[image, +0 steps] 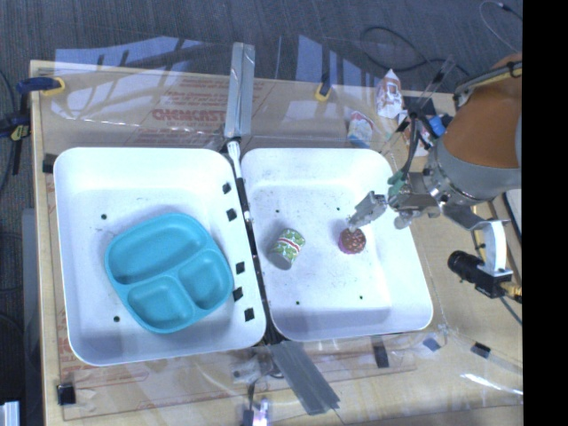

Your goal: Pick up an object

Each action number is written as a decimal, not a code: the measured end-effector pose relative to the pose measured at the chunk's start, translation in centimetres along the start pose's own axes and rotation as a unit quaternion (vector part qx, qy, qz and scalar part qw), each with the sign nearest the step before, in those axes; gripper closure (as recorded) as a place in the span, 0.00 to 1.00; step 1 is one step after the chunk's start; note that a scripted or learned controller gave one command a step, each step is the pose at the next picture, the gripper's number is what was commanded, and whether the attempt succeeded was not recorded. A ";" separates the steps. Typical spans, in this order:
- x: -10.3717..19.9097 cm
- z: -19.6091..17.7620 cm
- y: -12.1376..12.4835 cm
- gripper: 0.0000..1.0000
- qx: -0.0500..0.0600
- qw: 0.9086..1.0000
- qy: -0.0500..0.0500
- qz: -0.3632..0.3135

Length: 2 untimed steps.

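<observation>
Objects to choose from lie in two white bins set side by side, and size sorts them quickly. Biggest is the blue divided plate (169, 273), flat in the left bin (80, 185), well apart from the arm. In the right bin (390, 313) there are two smaller things: a green and white cup (286, 248) on its side near the bin's left wall, and a small round reddish ball (352, 240) further to the right, near the middle of the bin.

Reaching in from the right, the gripper (362, 213) hangs over the right bin, its tip pointing down and to the left. The ball sits just below and slightly left of that tip, close beside it, though whether they touch is too fine to make out. The cup lies further left, clearly apart from the tip, with its long axis running up and to the right.

How the gripper is set cannot be told at this angle, and nothing can be seen held in it.

My judgement: the ball is the likeliest target, since a short drop down and a touch leftward would bring the tip over it.
</observation>
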<state>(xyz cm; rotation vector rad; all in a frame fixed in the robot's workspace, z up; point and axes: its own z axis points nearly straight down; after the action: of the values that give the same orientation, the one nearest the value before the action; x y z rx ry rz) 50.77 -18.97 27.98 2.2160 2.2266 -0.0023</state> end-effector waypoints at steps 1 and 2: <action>-0.4 18.9 3.9 0.00 0.001 0.999 0.001 -0.054; 4.0 17.9 1.7 0.00 -0.011 0.987 -0.015 -0.157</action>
<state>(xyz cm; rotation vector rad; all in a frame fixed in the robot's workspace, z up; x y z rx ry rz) 52.46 -14.99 10.08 1.8169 2.5164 -0.0106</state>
